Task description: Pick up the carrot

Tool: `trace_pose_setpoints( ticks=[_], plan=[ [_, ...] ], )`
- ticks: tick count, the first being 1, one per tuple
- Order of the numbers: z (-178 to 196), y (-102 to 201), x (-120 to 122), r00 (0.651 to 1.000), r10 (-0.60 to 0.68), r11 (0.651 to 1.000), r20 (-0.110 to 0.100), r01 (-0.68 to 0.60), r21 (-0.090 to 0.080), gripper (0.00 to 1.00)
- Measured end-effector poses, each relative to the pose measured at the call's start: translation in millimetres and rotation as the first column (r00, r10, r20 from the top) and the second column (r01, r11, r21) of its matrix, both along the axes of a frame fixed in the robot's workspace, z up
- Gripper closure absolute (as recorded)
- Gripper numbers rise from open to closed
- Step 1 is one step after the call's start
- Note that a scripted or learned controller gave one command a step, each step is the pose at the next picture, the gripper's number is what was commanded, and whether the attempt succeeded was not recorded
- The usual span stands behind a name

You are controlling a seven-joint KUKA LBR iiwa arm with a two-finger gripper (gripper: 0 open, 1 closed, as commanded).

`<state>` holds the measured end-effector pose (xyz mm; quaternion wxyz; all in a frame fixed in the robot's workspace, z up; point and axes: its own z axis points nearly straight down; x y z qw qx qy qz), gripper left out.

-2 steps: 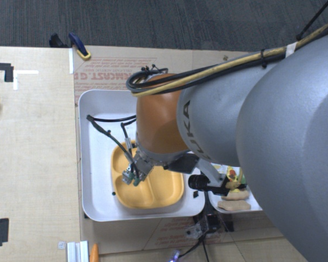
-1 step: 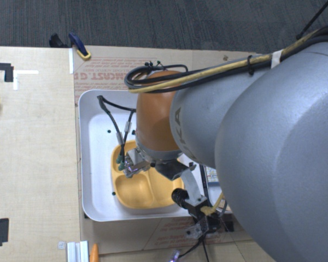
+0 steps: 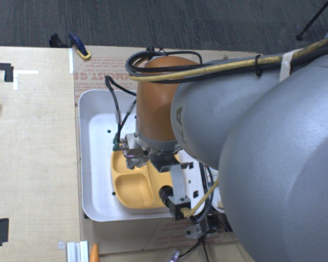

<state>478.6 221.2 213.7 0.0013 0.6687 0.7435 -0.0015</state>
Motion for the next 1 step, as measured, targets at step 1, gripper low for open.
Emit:
trace_pose_setpoints(
  ticks=[1],
  plan=[
    [10.6,1.3,0.1,0.972,-0.237,0.972,0.001,0.237,0.000,1.00]
  ],
)
